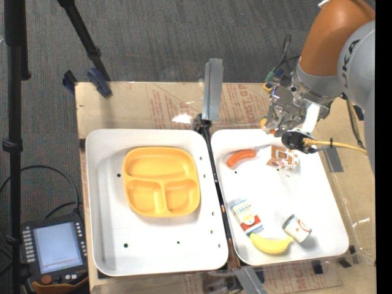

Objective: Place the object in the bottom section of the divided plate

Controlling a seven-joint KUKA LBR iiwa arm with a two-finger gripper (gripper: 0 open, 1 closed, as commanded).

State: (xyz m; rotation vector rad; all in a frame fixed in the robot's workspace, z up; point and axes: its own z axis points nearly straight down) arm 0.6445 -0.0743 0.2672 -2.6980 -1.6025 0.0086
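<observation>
A yellow divided plate lies in the left bin, with one wide section at the top and two smaller ones at the bottom; nothing lies in it. In the right bin lie a red-orange sausage, a small orange-and-white box, a small carton, a banana and a small can. My gripper hangs over the far edge of the right bin, just above and left of the orange-and-white box, right of the sausage.
A grey upright divider stands between the bins at the back. A yellow cable runs right from the wrist. A tripod and a teach pendant stand at the left, off the bench.
</observation>
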